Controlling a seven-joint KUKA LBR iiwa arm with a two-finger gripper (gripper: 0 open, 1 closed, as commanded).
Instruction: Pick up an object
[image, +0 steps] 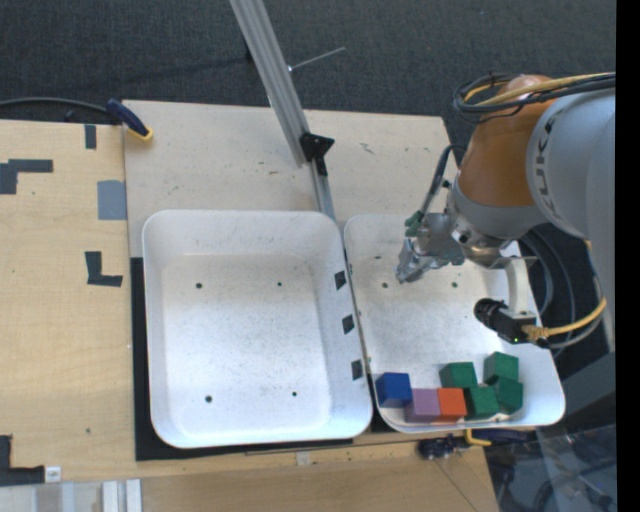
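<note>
The grey arm (545, 130) with its orange band rises closest to the lens, entering from three o'clock and bending down over the right bin, which is why it blocks that bin's upper right corner. Next in size, the left bin (170, 300) sits on a dark mat with only specks and small dark dots on its floor, probably the place kept free as a drop zone. The right bin (400, 330) lies touching it at the shared rim, and its contents have gathered along the near wall at about five to six o'clock, likely because that is where blocks slide or get pushed. Those blocks are the candidates for picking: a cluster of green blocks (485, 385) at the five o'clock corner, then a blue block (394, 388) towards six o'clock, a purple block (426, 402) beside it, and an orange block (452, 402) touching the purple one and the greens. The gripper (410, 268) hangs at about twelve o'clock in the right bin, well apart from all the blocks, over bare floor; whether its claw is open or closed I cannot tell, and nothing visible sits in it. Judging by that gap, the pick has not begun, and the arm would need to travel towards the near wall, where tight packing could make a clean grasp awkward.
</note>
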